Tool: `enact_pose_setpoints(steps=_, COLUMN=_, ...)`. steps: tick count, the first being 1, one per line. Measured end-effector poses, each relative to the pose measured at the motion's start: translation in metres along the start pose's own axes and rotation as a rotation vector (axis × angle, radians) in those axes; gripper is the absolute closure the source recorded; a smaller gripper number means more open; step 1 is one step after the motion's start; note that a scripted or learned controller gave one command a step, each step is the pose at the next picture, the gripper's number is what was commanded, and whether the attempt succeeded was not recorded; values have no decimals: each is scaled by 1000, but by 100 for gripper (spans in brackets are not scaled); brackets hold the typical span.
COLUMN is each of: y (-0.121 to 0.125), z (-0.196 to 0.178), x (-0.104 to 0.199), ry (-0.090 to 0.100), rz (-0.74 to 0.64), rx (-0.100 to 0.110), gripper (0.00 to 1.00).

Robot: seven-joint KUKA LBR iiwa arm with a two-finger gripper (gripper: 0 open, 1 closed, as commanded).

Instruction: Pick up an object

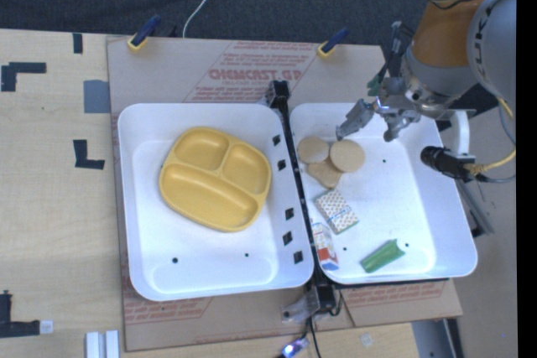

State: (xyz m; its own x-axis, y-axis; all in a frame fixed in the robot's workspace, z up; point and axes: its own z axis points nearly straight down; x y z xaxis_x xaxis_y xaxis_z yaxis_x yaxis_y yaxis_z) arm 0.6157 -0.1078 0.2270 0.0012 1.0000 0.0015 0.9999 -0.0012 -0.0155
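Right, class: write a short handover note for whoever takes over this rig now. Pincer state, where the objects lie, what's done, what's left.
Pincer: open, holding nothing, above the right bin's upper part.
Right bin: three round tan discs clustered at upper left, patterned small box below them, red and white packet by the divider, green block at the bottom.
Left bin: yellow divided plate.
Done: nothing picked.
Left: choose an object, probably the discs as the closest, grasp and lift.

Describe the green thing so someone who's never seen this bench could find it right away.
Start at the right-hand white bin. Go to its near edge, toward the right corner. The green block lies there alone, tilted; it is the one green item, apart from the tan discs and checkered packet.
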Motion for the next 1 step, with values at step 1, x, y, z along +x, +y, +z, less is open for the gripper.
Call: enact_pose_setpoints(steps=1, y=2, z=-9, x=0, ry=-1, rz=-3, rx=-14, gripper=0)
